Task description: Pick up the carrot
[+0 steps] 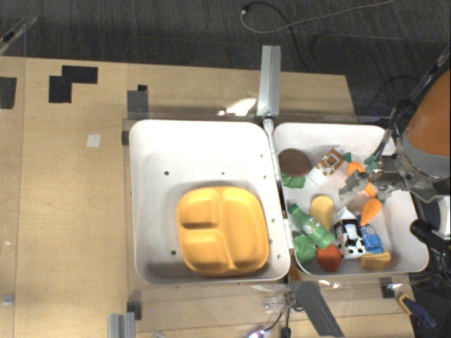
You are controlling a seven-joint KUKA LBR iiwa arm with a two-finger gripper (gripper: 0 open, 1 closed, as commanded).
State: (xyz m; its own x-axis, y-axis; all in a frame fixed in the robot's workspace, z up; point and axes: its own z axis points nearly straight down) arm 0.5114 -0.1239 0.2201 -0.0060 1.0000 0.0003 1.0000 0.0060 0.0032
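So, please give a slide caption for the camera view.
Tool over the right bin, beside the carrot.

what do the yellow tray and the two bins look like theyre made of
Yellow tray: likely moulded plastic, matte to slightly satin; its colour is even and its compartment edges are rounded and soft. Left bin and right bin: probably thin formed plastic, smooth white, with rounded corners and a faint sheen on the walls, though painted metal cannot be ruled out from this view.

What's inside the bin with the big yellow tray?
The left bin holds just the yellow tray, with three hollow compartments and no food showing in them. The bin floor under the tray is covered, so whatever lies beneath cannot be seen.
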